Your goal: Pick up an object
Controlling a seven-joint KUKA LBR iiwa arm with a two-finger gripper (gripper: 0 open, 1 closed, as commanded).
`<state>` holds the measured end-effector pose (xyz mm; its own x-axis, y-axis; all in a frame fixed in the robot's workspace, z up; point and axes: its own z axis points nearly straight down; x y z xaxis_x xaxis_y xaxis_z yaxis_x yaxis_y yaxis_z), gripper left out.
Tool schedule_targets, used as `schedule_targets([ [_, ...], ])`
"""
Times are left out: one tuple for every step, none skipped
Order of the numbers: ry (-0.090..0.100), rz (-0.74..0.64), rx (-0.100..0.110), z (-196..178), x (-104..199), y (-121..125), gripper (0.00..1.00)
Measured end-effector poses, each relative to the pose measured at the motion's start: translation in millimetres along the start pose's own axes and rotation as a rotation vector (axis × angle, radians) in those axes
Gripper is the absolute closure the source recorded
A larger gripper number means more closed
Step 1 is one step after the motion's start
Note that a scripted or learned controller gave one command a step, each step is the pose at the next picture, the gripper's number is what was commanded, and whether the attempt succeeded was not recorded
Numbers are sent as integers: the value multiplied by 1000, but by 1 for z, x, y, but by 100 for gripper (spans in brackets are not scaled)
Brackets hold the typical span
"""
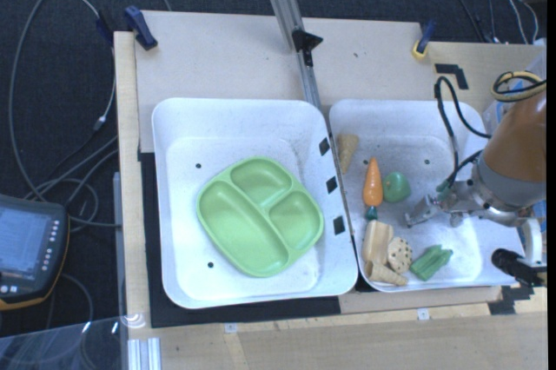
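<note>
Two shallow white plastic bins side by side on the pale wooden surface (226,56). Left bin (174,129): holds a light-green three-compartment plastic plate (260,214) at centre. Right bin (408,118): holds an orange toy carrot with green top (373,182) at 9 o'clock, upright along the bin's length; a small round green toy (396,186) just beside it at 3 o'clock of the carrot; a tan wedge-shaped piece (347,148) at 11 o'clock; a beige block and holed cheese-like toys (387,255) at 7 o'clock; a green leafy toy (431,261) at 6 o'clock. Two-finger metal gripper (423,212) positioned over bin centre, at 12 o'clock of the leafy toy, nothing seen between fingers; released or clenched state: cannot tell.
</note>
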<state>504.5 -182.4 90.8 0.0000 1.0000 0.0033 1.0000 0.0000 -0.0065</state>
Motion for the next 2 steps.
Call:
schedule_targets([
  [-2, -1, -8, -14, 0, 2, 100],
  [-6, -2, -14, -78, 0, 7, 100],
])
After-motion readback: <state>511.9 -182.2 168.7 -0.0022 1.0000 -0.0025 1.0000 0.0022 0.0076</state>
